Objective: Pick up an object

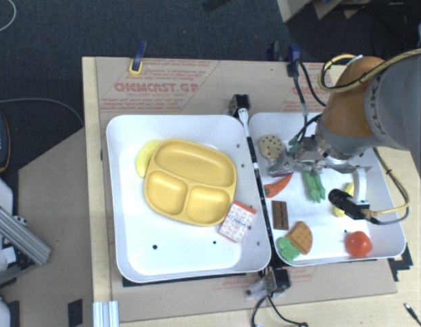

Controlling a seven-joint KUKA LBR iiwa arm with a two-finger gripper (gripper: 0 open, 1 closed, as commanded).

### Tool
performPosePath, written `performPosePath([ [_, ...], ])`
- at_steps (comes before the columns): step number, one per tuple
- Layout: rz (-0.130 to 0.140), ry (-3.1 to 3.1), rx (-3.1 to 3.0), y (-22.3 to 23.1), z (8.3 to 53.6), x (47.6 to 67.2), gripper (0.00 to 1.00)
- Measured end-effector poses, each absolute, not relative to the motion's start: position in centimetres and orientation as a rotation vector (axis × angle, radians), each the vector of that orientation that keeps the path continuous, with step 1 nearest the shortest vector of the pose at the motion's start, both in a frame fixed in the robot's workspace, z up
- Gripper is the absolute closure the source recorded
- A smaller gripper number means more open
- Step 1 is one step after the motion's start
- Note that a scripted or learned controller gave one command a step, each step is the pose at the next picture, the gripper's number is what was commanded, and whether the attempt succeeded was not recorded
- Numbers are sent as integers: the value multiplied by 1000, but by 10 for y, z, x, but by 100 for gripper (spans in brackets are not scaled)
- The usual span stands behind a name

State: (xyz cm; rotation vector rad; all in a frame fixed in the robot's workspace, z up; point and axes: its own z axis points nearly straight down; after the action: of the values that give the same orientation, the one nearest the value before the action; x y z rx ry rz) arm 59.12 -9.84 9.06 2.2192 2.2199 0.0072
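Dark carpet surrounds the bench [163, 80] with its two bins. Over the right bin [394, 240] the gripper [300, 161] hangs low; I can't tell its spread. A carrot [278, 183] lies just below it, a cookie [270, 145] beside it, a green piece [314, 184] to its right. A yellow tray [190, 180] sits well left.

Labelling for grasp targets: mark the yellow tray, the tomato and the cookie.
yellow tray [190, 181], camera view, on the ridge between its compartments
tomato [359, 243], camera view, middle of its red top
cookie [270, 145], camera view, centre of its face
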Motion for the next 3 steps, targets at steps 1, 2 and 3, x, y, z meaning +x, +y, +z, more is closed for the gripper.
performPosePath([
  [1,18,2213,2214,-98,104,594,100],
  [2,5,2217,2217,-107,155,601,100],
  [3,8,2218,2215,-105,220,604,100],
])
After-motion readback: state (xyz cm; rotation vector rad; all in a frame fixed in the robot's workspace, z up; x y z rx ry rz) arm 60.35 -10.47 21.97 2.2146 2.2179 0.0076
